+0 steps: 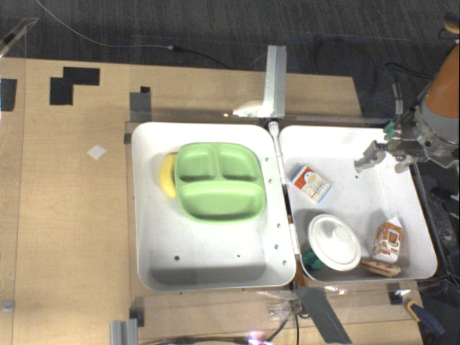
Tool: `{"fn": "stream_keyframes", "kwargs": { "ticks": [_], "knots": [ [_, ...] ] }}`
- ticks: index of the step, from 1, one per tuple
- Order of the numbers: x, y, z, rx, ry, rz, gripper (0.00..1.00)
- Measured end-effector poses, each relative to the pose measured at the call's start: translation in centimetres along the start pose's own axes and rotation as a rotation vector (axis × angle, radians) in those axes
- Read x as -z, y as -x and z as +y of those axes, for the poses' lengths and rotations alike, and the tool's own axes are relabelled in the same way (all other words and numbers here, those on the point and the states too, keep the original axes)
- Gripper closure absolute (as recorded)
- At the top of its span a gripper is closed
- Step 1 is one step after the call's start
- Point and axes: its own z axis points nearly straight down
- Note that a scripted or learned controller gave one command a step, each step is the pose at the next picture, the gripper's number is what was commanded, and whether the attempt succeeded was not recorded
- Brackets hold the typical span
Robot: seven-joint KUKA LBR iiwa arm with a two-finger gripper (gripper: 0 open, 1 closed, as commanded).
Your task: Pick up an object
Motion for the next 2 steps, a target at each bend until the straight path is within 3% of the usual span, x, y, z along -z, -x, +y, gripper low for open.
{"fn": "stream_keyframes", "kwargs": {
  "ticks": [1,2],
  "knots": [
    [-9.6,-4.7,1.9,-0.433,-0.003,0.001,0.00],
    [-13.6,-7.0,3.0,-0.249,0.014,0.000,0.00]
  ]
}}
